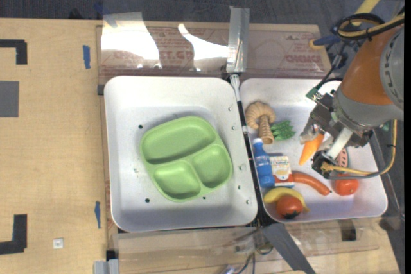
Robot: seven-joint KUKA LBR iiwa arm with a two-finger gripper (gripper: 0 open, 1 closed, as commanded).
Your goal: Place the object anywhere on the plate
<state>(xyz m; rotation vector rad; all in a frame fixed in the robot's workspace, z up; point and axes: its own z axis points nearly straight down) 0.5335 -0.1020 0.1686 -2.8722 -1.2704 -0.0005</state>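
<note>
Standing nearly upright in the right bin, the orange carrot (309, 148) sits pinched by the end effector (314, 138).

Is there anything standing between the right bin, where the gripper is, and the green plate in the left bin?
Only the raised rims where the two white bins meet. The green three-compartment plastic plate lies open in the left bin, nothing on it. The gripper is over the right bin beside an orange carrot-shaped toy.
</note>
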